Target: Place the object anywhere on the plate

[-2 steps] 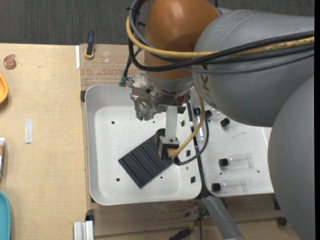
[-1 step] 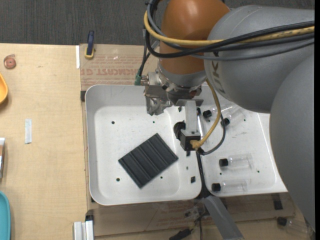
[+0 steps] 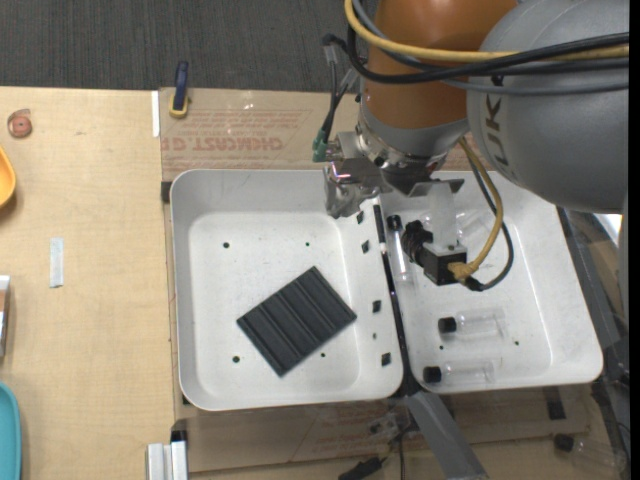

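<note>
**Ana:** Arm [image 3: 560,88] first, since it sits closest to the lens. It is a grey bulk across the upper right, with its orange band [image 3: 430,38] just above the wrist and yellow cable [image 3: 497,243] looping down from it.

**Ben:** And under it?

**Ana:** A tan counter [image 3: 90,318] carrying two shallow white bins that touch along one side. The left bin [image 3: 178,288] is fully in view. The right bin [image 3: 560,308] is partly covered by the arm.

**Ben:** Where is the plate?

**Ana:** A dark ribbed plate [image 3: 297,320] lies flat in the left bin, turned at a slant and towards the near right part of the floor. Nothing rests on it.

**Ben:** The end effector?

**Ana:** The end effector [image 3: 347,196] points down at the far end of the wall shared by the bins, well apart from the plate. I cannot tell how far open it is, and I see nothing in its grasp.

**Ben:** And the object?

**Ana:** Two clear pieces with black ends lie in the right bin. One [image 3: 472,323] is near the middle and the other [image 3: 462,373] is by the near rim. They are too faint to describe further.

**Ben:** Anything smaller?

**Ana:** A cardboard sheet [image 3: 240,133] lies behind the left bin, with a blue-handled clip [image 3: 180,86] at its far corner. A pale strip [image 3: 56,263] lies on the counter to the left.
</note>
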Controlling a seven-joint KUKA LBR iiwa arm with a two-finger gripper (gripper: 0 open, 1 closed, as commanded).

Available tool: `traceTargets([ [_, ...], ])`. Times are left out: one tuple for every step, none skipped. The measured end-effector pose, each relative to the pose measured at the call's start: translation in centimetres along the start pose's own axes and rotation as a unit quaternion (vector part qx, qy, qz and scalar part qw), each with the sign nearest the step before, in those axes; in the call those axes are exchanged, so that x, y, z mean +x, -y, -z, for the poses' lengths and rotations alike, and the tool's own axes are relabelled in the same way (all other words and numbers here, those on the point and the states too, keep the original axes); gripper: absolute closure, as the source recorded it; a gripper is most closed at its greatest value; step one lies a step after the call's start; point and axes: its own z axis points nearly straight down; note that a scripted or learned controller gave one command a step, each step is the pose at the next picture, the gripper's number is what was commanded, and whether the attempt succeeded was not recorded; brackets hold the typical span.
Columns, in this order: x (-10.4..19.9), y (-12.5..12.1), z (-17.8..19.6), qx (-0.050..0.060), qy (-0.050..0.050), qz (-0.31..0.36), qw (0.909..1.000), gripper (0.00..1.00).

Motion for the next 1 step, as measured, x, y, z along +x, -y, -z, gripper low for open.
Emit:
traceTargets([
  [-0.73,-0.5,4.21,0.0,0.0,0.047,0.9989,1.0],
])
